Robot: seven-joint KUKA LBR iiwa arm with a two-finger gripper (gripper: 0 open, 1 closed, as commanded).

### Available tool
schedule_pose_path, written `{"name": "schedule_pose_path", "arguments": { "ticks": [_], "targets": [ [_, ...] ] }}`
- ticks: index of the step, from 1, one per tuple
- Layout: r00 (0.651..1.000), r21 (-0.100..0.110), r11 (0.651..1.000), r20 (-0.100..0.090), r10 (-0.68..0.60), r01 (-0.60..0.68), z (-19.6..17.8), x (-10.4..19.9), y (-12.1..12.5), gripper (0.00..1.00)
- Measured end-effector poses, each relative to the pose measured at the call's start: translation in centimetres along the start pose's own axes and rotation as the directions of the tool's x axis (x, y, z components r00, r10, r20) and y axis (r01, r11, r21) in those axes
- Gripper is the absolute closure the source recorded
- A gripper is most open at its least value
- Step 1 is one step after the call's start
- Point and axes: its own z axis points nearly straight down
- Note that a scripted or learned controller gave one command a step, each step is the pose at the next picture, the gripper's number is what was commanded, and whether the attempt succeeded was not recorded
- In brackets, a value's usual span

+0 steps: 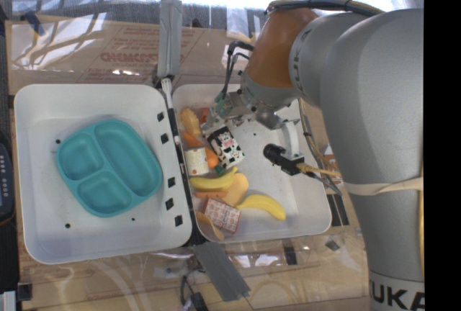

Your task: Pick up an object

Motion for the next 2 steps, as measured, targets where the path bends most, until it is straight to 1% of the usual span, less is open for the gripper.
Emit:
{"name": "schedule_pose_path", "arguments": {
  "ticks": [1, 2],
  "targets": [
    [1.0, -0.003, 1.0, -0.004, -0.014, 0.014, -6.5, 8.0, 4.6, 1.0],
    [0.873, 0.002, 0.873, -0.004, -0.487, 0.487, -7.1, 5.8, 4.0, 1.0]
  ]
}}
